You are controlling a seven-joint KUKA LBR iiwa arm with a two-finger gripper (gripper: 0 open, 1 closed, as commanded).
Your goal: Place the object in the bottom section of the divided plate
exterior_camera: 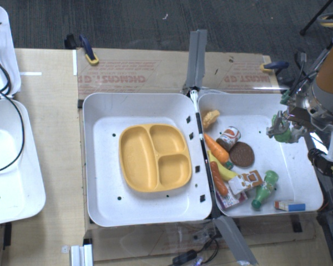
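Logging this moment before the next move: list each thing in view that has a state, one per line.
divided plate: flat in the left bin, nothing in its sections
gripper: over the right bin, near its right wall
carrot: lying in the right bin
green bottle: lying on its side
brown disc: lying flat
small can: tipped over

The cardboard sheet (155,71) bears upside-down red lettering, unreadable.

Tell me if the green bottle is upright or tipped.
Tipped. The green bottle lies on its side on the right bin's floor, cap pointing lower left.
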